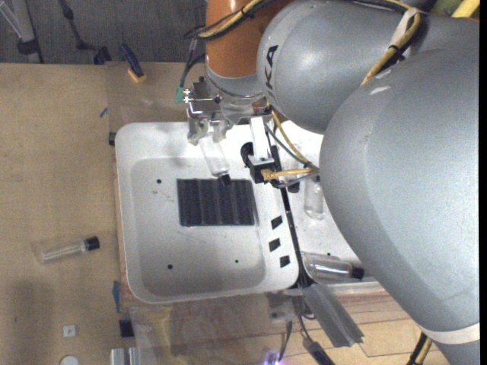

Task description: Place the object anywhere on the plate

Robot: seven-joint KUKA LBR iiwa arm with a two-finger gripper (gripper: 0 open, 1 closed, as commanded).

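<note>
- The vial (212, 159) is a clear tube with a black cap, seen just above the middle of the frame, over the back part of the left bin (137, 147).
- Its long axis runs steeply from upper left to lower right. The black cap is at the lower end, and the clear end points up into the gripper (207, 137).
- The capped end lies right at the upper edge of the plate (217, 202), a dark ribbed rectangle on the bin floor; whether it touches cannot be told.
- The two pale fingers are pinched on the vial's upper clear end, with the tube between them.
- The grey arm (396, 166) fills the right half of the frame, its orange band (232, 25) at upper centre, with yellow and black cables looped round the wrist.
- The left bin is white and shallow, with rounded corners and a few dark specks on its floor.
- A second vial (67, 248) lies on the tan bench (53, 150) at the left, well apart from the bin, its cap pointing right.
- Two more clear tubes (332, 268) lie in the right bin, partly under the arm.
- A blue clamp (133, 65) sits at the bench's far edge, upper left, below a dark backdrop.
</note>
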